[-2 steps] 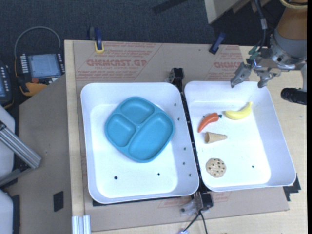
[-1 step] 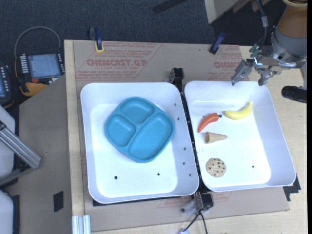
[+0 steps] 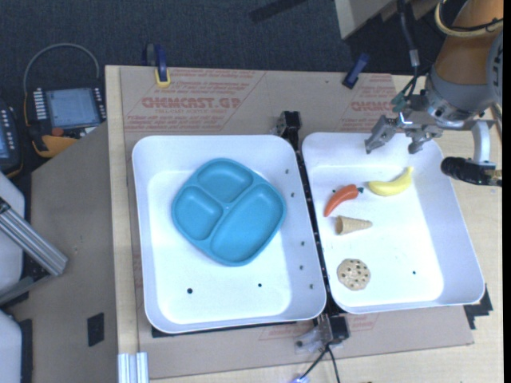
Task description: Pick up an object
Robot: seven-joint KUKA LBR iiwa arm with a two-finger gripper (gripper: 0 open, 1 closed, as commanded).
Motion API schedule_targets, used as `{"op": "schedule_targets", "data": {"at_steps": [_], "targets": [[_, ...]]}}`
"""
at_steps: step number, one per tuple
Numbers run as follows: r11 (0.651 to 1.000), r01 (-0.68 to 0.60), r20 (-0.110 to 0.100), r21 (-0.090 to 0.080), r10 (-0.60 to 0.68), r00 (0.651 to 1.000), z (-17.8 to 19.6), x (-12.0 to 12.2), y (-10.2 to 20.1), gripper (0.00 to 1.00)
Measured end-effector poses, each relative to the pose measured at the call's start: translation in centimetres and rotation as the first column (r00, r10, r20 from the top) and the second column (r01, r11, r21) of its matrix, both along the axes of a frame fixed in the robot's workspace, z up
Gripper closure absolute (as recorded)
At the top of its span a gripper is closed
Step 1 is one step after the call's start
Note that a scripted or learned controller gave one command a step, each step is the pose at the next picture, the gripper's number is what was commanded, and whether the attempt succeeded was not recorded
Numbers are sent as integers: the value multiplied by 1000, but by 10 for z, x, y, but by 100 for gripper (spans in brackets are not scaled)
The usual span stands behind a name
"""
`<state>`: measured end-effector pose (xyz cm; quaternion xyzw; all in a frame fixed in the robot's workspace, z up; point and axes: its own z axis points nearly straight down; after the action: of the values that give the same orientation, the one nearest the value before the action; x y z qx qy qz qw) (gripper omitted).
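The arm's upper part is cut off at the right edge. The fingers (image 3: 398, 140) are spread wide, holding nothing, above the right bin's (image 3: 455, 238) far edge, near the banana (image 3: 390, 184).

The arm (image 3: 471, 30) is running off the top and right edges, beyond the right bin (image 3: 455, 238), so its upper links are cut away. A handheld screen device (image 3: 68, 106) left of the left bin (image 3: 152, 214) is showing a display too small to read.
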<state>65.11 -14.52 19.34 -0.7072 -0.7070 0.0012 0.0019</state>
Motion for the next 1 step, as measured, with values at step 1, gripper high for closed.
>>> {"op": "schedule_targets", "data": {"at_steps": [1], "targets": [[1000,0,1,0,0,1000,-60,-4,-2,0]]}}
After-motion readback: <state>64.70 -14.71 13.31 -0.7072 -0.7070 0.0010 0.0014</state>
